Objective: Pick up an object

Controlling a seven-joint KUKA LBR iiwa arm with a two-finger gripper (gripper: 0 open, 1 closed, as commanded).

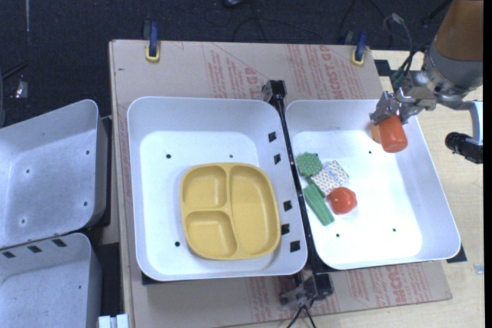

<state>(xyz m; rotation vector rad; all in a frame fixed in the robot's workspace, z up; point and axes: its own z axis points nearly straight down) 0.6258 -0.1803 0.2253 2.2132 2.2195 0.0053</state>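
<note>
Camera view: looks down at a slant on the bench (pixel 200 65), a cardboard-topped board with two yellow clamps at its far edge
Arm: grey with an orange band, reaching in from the right, its wrist above the far right corner of the right bin (pixel 430 219)
Hand (pixel 392 117): hanging over the far right part of the right bin, closed around the top of an orange-red cylinder (pixel 391 134)
Orange-red cylinder: held between the fingers, tilted a little, its lower end close to the bin floor; whether it touches the floor cannot be told
Right bin contents: a small cluster near the left wall, well apart from the hand
Cluster: a green leafy piece (pixel 309 164), a patterned white packet (pixel 330 177) just beside it, a green stick (pixel 317 203) lying slantwise, and a red ball (pixel 343 200) touching the stick's right side
Left bin (pixel 154 127): holds a yellow divided tray (pixel 230 210) with three compartments, lying flat near the front
Divider: a black strip runs between the two bins
Far left: two more white bins beside the bench
</note>
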